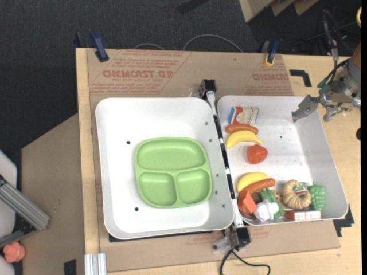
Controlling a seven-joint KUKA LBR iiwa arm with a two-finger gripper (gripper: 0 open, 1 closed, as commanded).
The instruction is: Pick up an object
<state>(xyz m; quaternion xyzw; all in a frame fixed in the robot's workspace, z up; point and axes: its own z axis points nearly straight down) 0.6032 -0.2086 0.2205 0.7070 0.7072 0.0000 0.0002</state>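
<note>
Two shallow white bins sit side by side on the brown surface [172, 67]. The left bin [114, 153], at the centre left of the frame, holds a green divided tray [172, 171] with one long compartment above two smaller ones; nothing lies in the compartments.

The right bin [309, 148] carries the objects. Near its upper left corner lies a small carton [245, 116], with a sausage [241, 129] and a banana [242, 140] just below it, and a red tomato [257, 153] under those. Along the lower edge of this bin a crowded cluster holds a second banana [250, 179], a red sausage [259, 185], a brown round pastry [296, 195], a green leafy piece [317, 195] and a white piece [264, 212], touching one another.

The tool [315, 109] hangs at the upper right of the frame, over the right bin's upper right corner, well apart from the objects. Its fingers stand apart, released, with nothing between them.
</note>
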